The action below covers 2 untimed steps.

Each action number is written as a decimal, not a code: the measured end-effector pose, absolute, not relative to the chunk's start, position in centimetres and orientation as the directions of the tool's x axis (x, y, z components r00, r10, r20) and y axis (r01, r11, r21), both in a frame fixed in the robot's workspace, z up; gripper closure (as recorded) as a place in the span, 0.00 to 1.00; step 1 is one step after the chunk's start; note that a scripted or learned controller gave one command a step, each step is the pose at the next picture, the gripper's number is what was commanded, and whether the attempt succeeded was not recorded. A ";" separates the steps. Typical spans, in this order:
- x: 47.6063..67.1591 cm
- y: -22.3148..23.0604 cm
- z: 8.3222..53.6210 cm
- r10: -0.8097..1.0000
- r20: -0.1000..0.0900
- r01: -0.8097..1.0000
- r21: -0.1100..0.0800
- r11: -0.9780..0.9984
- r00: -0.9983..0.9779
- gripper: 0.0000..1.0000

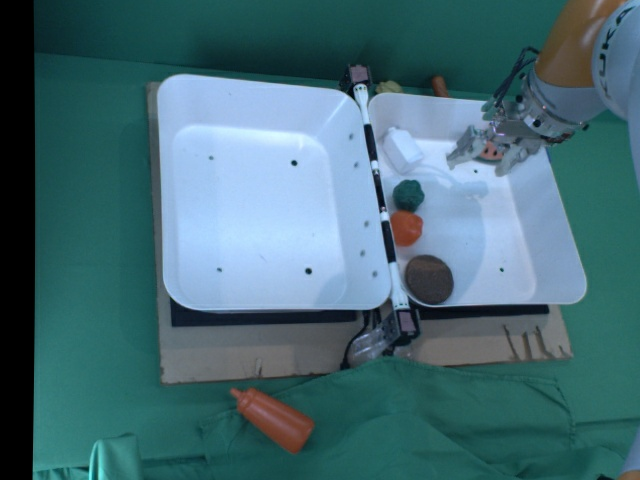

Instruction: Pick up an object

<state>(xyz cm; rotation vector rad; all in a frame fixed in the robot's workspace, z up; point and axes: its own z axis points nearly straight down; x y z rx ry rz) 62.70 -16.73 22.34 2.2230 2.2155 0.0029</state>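
There's a small orange-red object [490, 152] in the right bin [530, 258], near its far edge toward the far right corner, and that looks like my target. It sits right between my spread fingers, partly hidden by them, so I can't make out what it is. My gripper [492, 154] is open, straddling it, low over the bin floor. I judge this is the closing-in step: positioned on the object, grasp not yet made, nothing lifted.

Just beside me toward the divider lies a white block [403, 149], and a clear, glassy thing [462, 182] rests close below my fingers. Further along the divider side, in a row toward the near edge: a dark green lump [408, 194], an orange ball [406, 228], a brown disc [429, 279]. All well clear of my grip.

Next move, as I read it: close squarely on the orange-red piece, check that it's seated, then rise straight up. The clear thing is close, so drifting toward it could nudge it.

The left bin [190, 108] sits alongside. An orange bottle [273, 420] lies on the desk near its front edge.
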 end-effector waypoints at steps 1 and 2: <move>58.4 -15.5 19.0 1.000 -0.001 1.000 -0.003 -0.005 0.005 0.00; 66.5 -18.8 18.4 1.000 -0.005 1.000 0.013 -0.001 0.002 0.00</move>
